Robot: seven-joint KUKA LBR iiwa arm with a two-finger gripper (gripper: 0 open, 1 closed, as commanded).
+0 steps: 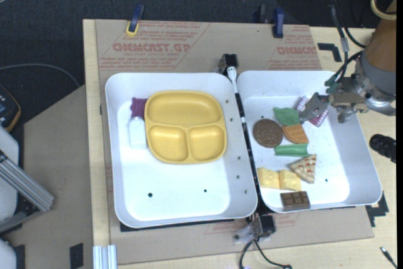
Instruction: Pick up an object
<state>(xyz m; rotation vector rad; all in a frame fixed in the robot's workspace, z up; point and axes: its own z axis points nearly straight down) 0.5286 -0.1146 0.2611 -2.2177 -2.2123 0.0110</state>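
While toy foods crowd beneath, the pincer hovers; its grip state is unclear.

Two white bins: the left bin carries one yellow divided tray, one purple piece and one white piece. The right bin gives us two green pieces, one brown cookie, one orange round, one pizza slice, two yellow blocks, one chocolate bar.
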